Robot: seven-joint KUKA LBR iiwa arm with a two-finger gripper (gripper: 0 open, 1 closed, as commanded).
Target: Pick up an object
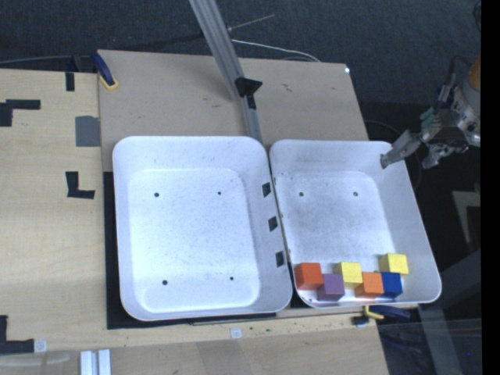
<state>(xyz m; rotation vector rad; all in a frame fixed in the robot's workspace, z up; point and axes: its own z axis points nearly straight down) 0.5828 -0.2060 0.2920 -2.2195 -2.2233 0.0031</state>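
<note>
Claw [412, 151]: we see its fingers spread, holding nothing, over the right bin's [328, 209] far right rim.
Blocks [351, 278]: we count six clustered along that bin's near edge.

arm [469, 100] cropped by right edge

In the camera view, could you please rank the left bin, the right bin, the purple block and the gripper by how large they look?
1. Left bin and right bin: they look alike, so no ranking between them.
2. Gripper, far smaller than either bin.
3. Purple block, slightly smaller than the gripper, though the gripper sits higher and nearer the camera, so this is unsure.
</note>
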